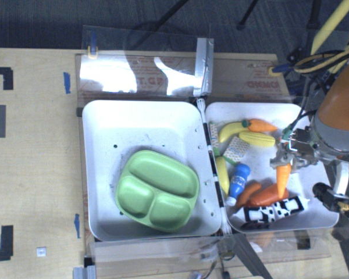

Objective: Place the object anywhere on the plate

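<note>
Black-and-white toy (273,210) lies at the near edge of the right bin (314,220), closest to us. Just above it, the gripper (285,158) hangs over this bin and is closed around the top of an orange carrot (282,179), which points down. Around it the right bin is crowded: two more orange carrots (262,195) lie under it, another carrot (262,124) rests at the far side, and there are three yellow bananas (257,138), one blue bottle (238,181) and one dotted white piece (237,149). Little bare floor shows here, mostly near the right wall. To the left, the left bin (104,127) holds only one green plate (157,190) with three sections. Lots of open white floor surrounds the plate, most of it toward the far wall. Both bins sit touching on the surface (35,156).
</note>
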`<state>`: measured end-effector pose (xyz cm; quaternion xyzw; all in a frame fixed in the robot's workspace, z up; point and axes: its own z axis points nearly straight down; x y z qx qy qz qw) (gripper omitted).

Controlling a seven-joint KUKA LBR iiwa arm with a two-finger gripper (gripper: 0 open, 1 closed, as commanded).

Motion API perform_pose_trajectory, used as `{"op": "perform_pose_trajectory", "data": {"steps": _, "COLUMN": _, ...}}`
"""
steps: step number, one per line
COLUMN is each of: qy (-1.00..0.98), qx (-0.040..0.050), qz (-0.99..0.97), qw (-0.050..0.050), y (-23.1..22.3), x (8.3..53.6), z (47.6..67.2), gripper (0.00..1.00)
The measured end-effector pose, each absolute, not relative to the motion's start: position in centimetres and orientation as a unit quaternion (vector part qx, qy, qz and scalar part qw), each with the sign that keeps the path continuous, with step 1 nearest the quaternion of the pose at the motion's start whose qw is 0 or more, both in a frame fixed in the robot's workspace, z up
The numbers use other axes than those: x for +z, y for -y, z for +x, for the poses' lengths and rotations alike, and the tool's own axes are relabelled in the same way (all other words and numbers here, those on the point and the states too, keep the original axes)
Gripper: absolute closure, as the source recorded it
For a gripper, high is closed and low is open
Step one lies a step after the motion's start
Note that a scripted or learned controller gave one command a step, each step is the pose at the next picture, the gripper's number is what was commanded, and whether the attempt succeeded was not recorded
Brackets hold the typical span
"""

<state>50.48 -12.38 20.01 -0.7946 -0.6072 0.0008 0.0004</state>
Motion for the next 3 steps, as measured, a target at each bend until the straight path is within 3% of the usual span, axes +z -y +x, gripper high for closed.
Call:
{"op": "perform_pose_trajectory", "data": {"steps": 1, "qy": 0.639, "qx": 0.0011, "qz": -0.769, "qw": 0.002, "y": 5.3, "x": 18.4, "z": 47.9, "gripper": 1.0}}
{"op": "perform_pose_trajectory", "data": {"steps": 2, "qy": 0.622, "qx": 0.0007, "qz": -0.783, "qw": 0.0, "y": -3.7, "x": 18.4, "z": 47.9, "gripper": 1.0}}
{"op": "perform_pose_trajectory", "data": {"steps": 3, "qy": 0.622, "qx": 0.0006, "qz": -0.783, "qw": 0.0, "y": -3.6, "x": 18.4, "z": 47.9, "gripper": 0.0}}
